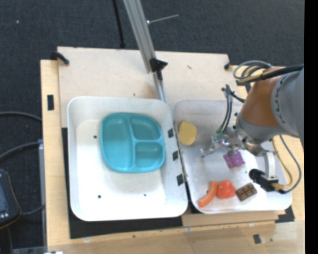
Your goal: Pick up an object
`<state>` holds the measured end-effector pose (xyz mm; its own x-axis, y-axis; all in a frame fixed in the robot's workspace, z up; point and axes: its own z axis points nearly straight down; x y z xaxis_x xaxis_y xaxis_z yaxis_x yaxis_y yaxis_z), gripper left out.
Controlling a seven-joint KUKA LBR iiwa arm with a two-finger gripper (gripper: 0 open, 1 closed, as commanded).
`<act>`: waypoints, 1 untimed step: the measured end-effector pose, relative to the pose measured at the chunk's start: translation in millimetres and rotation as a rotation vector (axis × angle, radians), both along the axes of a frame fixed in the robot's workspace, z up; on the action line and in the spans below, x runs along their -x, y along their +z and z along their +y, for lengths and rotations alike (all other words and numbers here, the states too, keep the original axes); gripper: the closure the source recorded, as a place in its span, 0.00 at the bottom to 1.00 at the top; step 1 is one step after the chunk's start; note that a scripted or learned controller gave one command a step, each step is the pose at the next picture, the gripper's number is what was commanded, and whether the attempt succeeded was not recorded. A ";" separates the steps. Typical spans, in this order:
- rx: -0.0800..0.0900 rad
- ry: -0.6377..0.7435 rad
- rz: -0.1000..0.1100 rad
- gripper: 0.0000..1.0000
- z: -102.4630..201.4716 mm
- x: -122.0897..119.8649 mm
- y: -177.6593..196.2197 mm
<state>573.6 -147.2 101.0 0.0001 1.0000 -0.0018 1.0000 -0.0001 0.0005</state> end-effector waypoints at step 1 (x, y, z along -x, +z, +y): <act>0.001 -0.006 -0.007 1.00 -1.7 -1.7 14.4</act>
<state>575.2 -148.8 115.4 0.0062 1.0000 -0.0025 1.0000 -0.0062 0.0074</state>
